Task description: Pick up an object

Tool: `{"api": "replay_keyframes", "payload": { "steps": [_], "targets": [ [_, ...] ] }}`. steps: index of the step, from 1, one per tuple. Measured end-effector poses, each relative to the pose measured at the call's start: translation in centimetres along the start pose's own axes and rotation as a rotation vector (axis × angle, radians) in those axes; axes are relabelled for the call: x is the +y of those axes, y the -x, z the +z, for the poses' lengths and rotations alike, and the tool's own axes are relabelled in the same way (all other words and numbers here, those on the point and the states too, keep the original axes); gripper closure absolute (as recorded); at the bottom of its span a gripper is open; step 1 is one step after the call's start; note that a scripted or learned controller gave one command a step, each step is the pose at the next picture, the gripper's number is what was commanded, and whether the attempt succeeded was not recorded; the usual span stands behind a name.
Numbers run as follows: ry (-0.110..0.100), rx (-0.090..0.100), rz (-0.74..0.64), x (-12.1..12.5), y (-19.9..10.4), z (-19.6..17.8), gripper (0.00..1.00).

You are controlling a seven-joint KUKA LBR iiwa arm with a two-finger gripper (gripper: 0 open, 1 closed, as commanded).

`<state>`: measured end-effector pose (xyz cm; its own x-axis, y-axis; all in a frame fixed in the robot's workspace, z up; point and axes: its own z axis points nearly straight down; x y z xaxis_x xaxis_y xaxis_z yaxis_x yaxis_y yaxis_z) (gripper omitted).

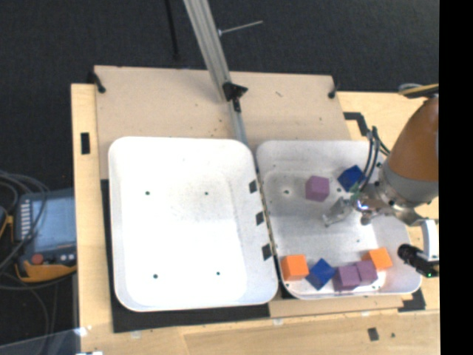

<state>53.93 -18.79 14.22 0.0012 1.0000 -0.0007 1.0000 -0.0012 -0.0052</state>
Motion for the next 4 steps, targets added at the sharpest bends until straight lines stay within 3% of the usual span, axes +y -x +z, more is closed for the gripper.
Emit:
{"api": "replay_keyframes", "payload": {
  "steps": [1,2,4],
  "targets": [
    [0.009,-0.002,0.001,0.2,0.2,4.4,0.00],
    [0.013,-0.002,0.009,0.3,0.3,3.2,1.00],
    [0.013,-0.003,-0.004,0.7,1.6,-7.3,1.00]
  ]
}}
